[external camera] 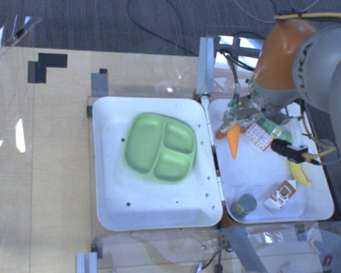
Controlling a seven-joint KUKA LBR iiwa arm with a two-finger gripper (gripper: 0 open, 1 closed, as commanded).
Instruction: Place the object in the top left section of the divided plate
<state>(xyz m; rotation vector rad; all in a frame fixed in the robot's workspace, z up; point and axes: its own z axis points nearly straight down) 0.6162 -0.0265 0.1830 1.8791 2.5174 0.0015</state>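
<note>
Camera view: carrot (233,141) just below pincer (236,114).

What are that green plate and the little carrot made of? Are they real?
The green plate looks like moulded plastic: one even colour, a soft matt sheen, rounded dividers. The carrot is probably a plastic toy, judging by its smooth, uniform orange surface, though the picture is too coarse to be sure.

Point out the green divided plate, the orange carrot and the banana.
green divided plate (143,147): camera view, floor of its large compartment.
orange carrot (233,142): camera view, middle of its orange body.
banana (299,173): camera view, its yellow middle.
</note>
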